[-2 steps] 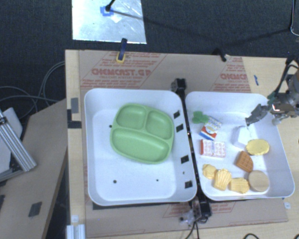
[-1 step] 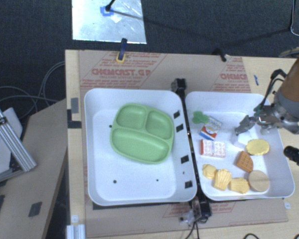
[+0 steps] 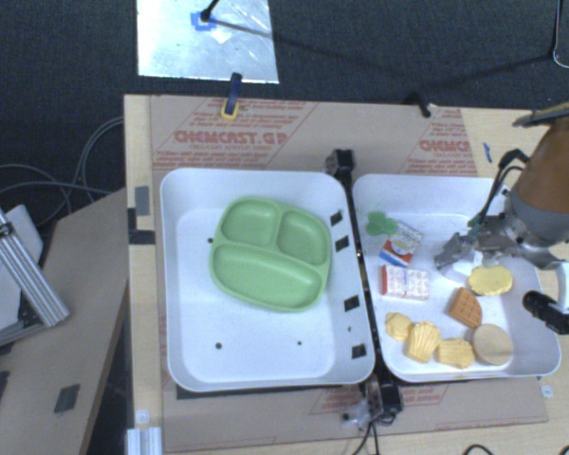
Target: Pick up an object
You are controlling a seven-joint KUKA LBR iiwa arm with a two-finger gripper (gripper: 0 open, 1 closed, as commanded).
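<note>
Tool (image 3: 452,252) hovers beside yellow round piece (image 3: 490,280).

The right bin (image 3: 427,190) is crowded along its lower half: a red-and-white packet (image 3: 404,282), a waffle piece (image 3: 465,307), yellow pastries (image 3: 422,339) and a round tan biscuit (image 3: 493,345) lie close together, leaving narrow gaps. Its upper strip is open floor. In the left bin (image 3: 185,349), the green divided plate (image 3: 270,254) takes the centre; bare floor surrounds it, widest along the bottom.
</note>
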